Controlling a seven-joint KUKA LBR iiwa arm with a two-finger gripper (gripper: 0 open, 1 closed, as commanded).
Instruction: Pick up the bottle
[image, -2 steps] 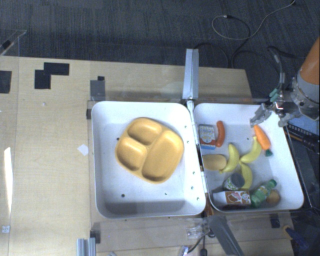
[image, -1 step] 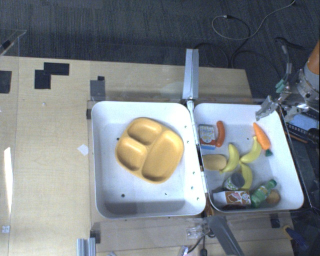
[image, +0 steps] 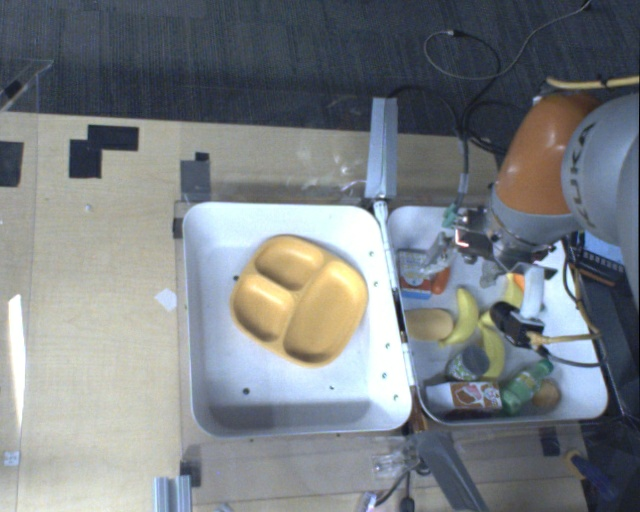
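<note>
You had one bottle (image: 524, 386), green, lying on its side in the near right corner of the right bin (image: 586, 352). Nothing lay on top of it, but it was crowded. A dark packet (image: 474, 396) with a red and white label lay just to its left, and a small brown lump (image: 547, 397) sat against its right side. Two bananas (image: 463, 315) lay just beyond it, toward the middle of the bin, with a tan potato-like thing (image: 431, 323) to their left. One orange and white packet (image: 419, 276) lay at the far left of the same bin.

The gripper (image: 447, 246) hung over the far part of that bin, well apart from the bottle and near the orange packet. You could not tell whether it was apart or together.

The left bin (image: 203, 300) held one thing, a yellow three-lobed loaf (image: 299, 299).
</note>
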